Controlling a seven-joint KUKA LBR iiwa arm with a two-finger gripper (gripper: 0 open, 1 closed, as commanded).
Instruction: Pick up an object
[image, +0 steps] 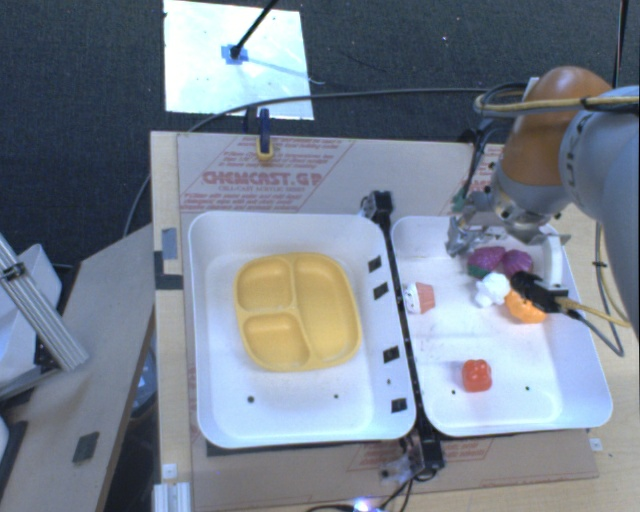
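The right bin (560, 400) holds several small toys: a purple one (500, 262), a white one (491, 289), an orange one (524, 308), a red one (477, 375) and a small orange-and-white one (420, 296) near the divider. My gripper (466, 238) hangs at the bin's back, just left of the purple toy and low over the bin floor. Nothing shows between its fingers. The grey arm with its orange band (545, 120) rises behind it and hides part of the bin's far rim.
The left bin (215, 400) bears a yellow divided plate (297, 308). A black hinge strip (392, 310) runs between the bins. Cables trail off the arm at the right, one crossing near the orange toy. A cardboard sheet (270, 175) lies behind the bins.
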